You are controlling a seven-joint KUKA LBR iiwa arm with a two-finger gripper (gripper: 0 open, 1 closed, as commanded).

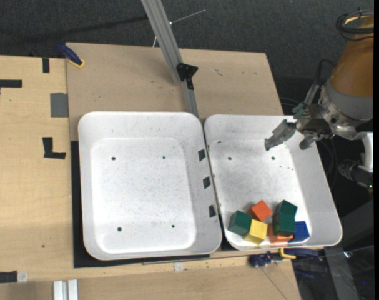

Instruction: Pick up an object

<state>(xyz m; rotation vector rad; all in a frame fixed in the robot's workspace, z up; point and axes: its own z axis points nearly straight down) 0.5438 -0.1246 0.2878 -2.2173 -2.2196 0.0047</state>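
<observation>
The grey arm with its orange band reaches in from the right edge of the camera view, and its two-finger gripper (290,135) hangs over the upper right part of the right-hand shallow white bin (239,136), near that bin's far rim. Two dark fingers show, one slanting down and to the left over the bin floor and the other shorter one near the wrist, with a plain gap between them, so the jaws stand spread and nothing lies between them. The things to be picked sit heaped in the near right corner of the same bin: a dark green block (241,222), a yellow cube (258,230), an orange cube (261,210), a second dark green block (286,215) standing taller, a blue block (301,230) against the bin wall, and a sliver of an orange-red piece (279,236) under the others. They touch or nearly touch one another, and it is hard to tell which ones rest on which. From the gripper the cluster lies toward the bottom of the view, well apart, with bare speckled bin floor between. The left-hand white bin (139,127) holds no blocks. By my judgement the coming move turns on travel along the bin toward its near end, then a descent onto one block at the pile's edge.
</observation>
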